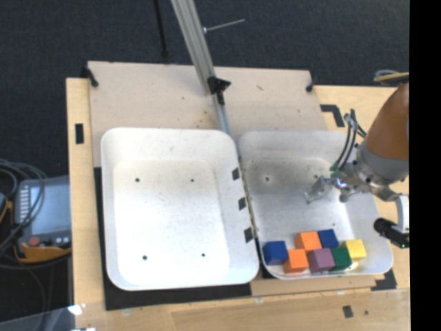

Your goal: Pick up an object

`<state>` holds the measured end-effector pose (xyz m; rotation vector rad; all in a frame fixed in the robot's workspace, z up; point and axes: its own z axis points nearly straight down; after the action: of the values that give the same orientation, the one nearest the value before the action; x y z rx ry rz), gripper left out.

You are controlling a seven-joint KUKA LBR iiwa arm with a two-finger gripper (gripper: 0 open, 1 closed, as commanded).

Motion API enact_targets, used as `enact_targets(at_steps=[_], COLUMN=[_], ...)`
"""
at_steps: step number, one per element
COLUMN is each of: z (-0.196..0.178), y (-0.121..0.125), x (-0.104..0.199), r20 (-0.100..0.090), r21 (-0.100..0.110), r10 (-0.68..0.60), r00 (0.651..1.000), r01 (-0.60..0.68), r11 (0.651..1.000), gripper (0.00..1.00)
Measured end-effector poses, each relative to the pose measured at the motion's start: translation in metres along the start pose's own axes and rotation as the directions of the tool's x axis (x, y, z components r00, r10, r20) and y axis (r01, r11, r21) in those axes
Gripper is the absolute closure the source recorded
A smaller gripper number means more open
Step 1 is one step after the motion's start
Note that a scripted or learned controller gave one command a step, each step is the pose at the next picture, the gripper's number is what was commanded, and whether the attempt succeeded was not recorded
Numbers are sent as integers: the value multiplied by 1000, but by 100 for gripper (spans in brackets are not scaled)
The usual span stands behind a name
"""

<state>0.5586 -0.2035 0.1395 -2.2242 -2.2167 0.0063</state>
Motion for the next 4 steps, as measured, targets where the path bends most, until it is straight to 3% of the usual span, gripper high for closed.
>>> enact_targets(at_steps=[1, 2, 4], z=[42, 29, -62], y=[1, 3, 6], x=[-2, -3, -6], r20=[3, 1, 0], r21=[-7, -13, -11], r10=[1, 7, -7], r00=[1000, 1000, 1000], r01=[-1, -7, 7], r11=[1000, 1000, 1000], gripper=[0, 100, 100])
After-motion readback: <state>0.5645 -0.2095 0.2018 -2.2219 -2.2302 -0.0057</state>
